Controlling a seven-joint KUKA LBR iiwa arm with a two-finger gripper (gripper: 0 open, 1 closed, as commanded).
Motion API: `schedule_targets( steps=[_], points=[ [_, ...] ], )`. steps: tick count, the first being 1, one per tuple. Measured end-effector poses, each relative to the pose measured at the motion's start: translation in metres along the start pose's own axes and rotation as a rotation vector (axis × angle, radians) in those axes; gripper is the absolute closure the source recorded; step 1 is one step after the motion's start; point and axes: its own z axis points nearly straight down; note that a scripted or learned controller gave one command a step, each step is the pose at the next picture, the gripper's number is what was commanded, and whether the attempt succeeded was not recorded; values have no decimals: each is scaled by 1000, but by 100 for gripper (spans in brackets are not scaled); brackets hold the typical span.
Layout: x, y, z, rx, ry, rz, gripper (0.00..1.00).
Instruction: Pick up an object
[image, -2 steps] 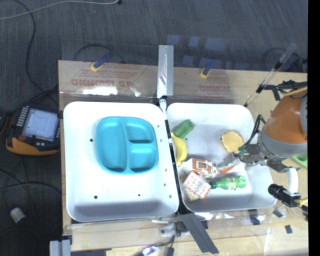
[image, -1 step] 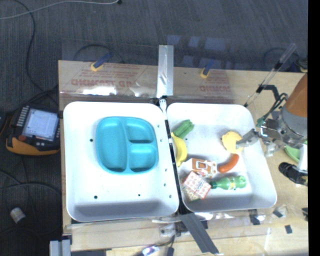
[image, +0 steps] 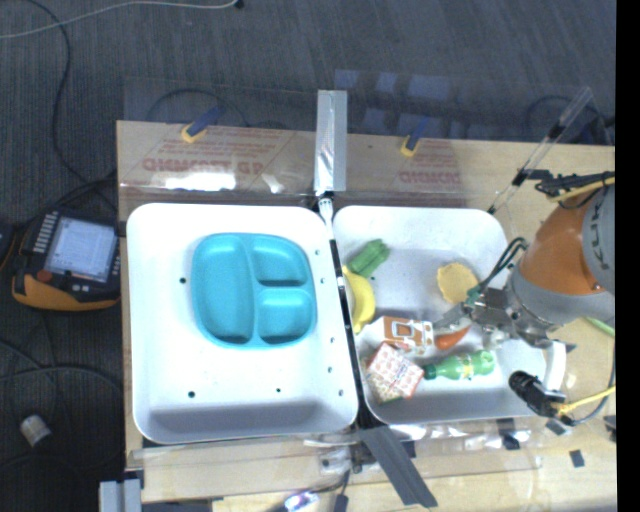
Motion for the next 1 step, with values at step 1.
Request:
schedule_targets(
  steps=[1],
  points=[
    [6,28,0,14,7,382,0]
  ],
)
